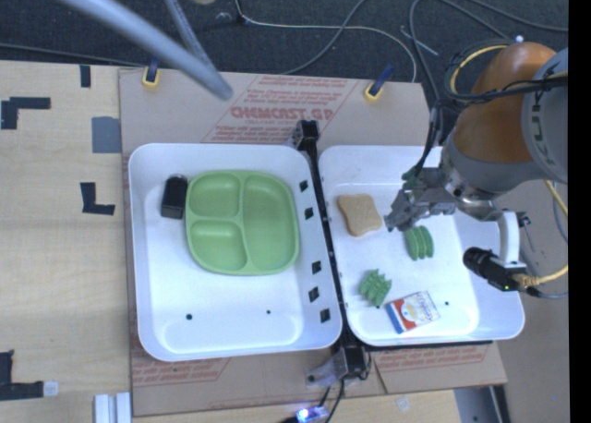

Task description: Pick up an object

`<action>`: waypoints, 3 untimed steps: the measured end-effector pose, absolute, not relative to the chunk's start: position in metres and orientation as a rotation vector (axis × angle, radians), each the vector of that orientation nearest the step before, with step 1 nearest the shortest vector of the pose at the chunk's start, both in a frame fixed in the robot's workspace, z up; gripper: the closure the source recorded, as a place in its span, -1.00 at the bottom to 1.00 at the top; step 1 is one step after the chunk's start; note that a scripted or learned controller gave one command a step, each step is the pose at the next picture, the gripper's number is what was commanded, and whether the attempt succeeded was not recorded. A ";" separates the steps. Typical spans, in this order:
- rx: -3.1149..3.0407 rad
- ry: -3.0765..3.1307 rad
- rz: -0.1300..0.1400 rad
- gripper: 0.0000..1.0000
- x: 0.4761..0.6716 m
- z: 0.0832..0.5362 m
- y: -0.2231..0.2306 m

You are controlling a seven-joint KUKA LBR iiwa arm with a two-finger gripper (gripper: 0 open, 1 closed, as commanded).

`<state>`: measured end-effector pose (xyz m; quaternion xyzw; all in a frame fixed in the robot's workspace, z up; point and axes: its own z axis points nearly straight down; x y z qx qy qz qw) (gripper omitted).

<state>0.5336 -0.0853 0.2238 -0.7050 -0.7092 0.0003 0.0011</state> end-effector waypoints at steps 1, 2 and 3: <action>-2.213 -2.226 0.001 1.00 0.548 0.214 -0.038; -2.213 -2.227 0.000 1.00 0.554 0.221 0.008; -2.214 -2.228 -0.002 1.00 0.574 0.228 0.058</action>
